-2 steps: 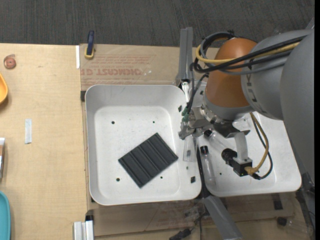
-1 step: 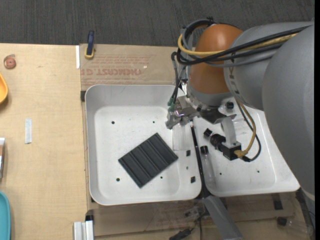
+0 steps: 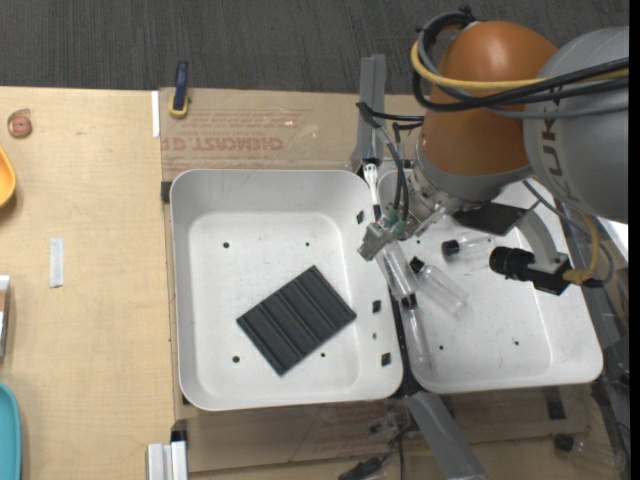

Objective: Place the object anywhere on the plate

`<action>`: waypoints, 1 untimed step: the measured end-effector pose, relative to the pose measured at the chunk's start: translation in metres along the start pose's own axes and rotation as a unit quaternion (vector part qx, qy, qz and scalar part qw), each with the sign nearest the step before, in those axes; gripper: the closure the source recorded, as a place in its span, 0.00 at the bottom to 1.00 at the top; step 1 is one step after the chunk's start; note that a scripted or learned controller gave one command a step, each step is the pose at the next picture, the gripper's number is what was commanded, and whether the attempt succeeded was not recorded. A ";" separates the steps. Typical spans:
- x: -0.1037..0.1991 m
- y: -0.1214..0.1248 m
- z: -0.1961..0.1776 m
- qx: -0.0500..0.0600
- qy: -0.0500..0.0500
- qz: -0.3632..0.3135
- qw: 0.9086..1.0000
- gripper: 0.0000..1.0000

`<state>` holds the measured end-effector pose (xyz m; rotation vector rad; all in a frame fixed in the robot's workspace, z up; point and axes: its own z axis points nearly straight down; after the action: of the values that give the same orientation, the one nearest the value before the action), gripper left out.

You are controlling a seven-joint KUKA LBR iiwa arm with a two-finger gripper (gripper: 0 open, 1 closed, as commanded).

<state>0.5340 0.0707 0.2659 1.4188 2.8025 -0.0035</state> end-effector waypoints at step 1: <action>0.000 0.000 0.000 0.000 0.000 0.000 1.000 0.00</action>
<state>0.5340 0.0708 0.2660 1.4184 2.8025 -0.0032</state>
